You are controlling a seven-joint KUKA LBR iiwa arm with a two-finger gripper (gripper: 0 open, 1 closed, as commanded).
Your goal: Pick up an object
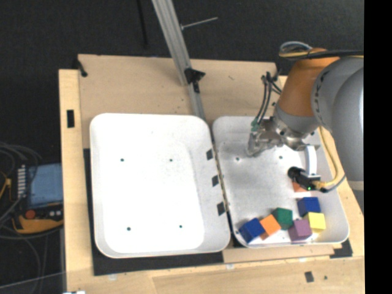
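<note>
metal pole [174, 35] | blue device [46, 184] | cables [12, 158]

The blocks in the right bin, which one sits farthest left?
The blue block, at the left end of the row, just left of the orange block; the others lie further right.

The arm [343, 97] was a bulky grey casing with a broad orange band [300, 90] above the wrist. Dark and green cables [266, 100] ran beside the band, a yellow one [334, 164] looped below. The end effector [260, 141] was grey metal.
</note>
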